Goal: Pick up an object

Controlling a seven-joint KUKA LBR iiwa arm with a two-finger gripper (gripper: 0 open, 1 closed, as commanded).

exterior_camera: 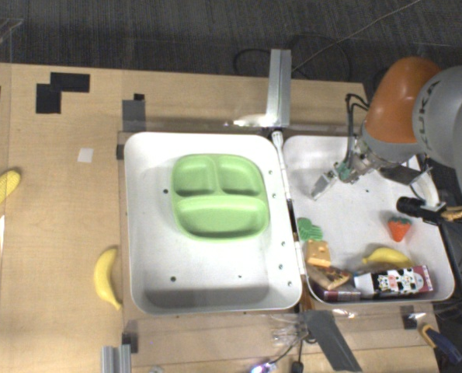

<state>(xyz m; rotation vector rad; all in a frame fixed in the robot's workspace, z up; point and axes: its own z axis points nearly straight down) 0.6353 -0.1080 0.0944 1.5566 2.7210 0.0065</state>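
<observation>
A grey robot arm's two-finger gripper [324, 183] hangs over bare floor in the right-hand shallow white bin [339, 150], holding nothing; whether its jaws are apart or together cannot be told. A small yellow plastic banana [386, 256] lies near that bin's front, well apart from the gripper. A green divided plate [218, 195] sits in the left-hand white bin [149, 224].

The grey arm [448, 115] enters from the right edge of the camera view, its orange band [397, 99] sitting above the wrist. The wrist angles down and to the left. The gripper [324, 183] points low and leftward; finger spacing is too small to determine.
</observation>
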